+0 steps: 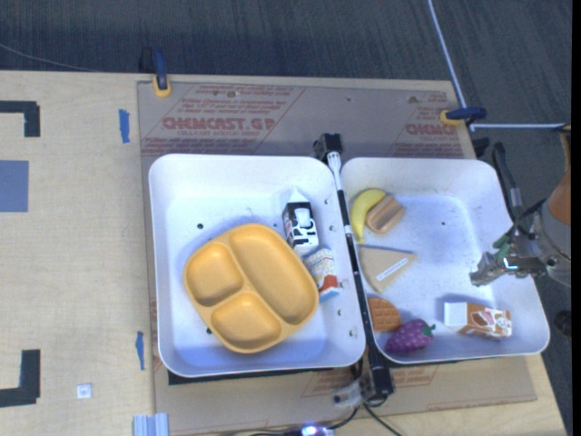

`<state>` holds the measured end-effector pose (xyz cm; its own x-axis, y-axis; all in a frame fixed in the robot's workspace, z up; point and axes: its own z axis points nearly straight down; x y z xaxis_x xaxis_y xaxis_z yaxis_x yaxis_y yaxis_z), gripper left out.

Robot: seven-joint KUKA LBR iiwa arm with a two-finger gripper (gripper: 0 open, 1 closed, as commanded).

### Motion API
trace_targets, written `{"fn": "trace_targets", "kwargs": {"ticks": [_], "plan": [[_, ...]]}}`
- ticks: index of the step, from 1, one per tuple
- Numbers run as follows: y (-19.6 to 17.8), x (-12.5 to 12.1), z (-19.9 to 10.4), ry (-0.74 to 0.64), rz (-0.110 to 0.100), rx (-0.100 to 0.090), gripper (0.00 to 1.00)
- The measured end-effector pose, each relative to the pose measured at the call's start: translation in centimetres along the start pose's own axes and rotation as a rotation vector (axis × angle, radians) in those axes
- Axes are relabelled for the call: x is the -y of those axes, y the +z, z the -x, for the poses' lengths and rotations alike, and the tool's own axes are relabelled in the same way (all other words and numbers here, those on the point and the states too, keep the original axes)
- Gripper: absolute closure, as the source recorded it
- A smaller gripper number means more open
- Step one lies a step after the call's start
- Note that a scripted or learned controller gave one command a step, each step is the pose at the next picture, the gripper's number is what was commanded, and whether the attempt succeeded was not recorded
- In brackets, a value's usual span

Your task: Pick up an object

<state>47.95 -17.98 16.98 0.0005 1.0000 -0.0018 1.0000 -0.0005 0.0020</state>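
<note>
Cardboard-lined bench carries two white bins side by side; left bin (172, 243) holds a yellow divided tray (250, 287) with a small carton (300, 225) at its edge, likely parked out of the way. Right bin (454, 189) holds the pickable clutter: banana (363, 209), purple grapes (408, 336), orange-and-white packet (479, 318). Gripper (495, 271) sits low at that bin's right side, just above the packet, nothing between the fingers; whether they are spread or pressed together, I cannot tell.

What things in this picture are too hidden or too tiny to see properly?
- Two-finger gripper, camera view: too small and blurred to tell how its fingers stand.
- Grey arm: cut off by the right edge.
- Small black-and-white carton: print too small to read.
- Left white bin: its floor is partly hidden under the yellow three-part plastic plate.
</note>
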Motion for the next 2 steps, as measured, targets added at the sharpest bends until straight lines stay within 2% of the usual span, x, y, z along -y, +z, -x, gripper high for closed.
{"fn": "trace_targets", "kwargs": {"ticks": [1, 2], "plan": [[5.8, 0.1, -4.4, -0.001, -0.003, -0.002, 1.00], [0.9, 0.0, -1.1, 0.000, 0.001, 0.000, 1.00]]}}
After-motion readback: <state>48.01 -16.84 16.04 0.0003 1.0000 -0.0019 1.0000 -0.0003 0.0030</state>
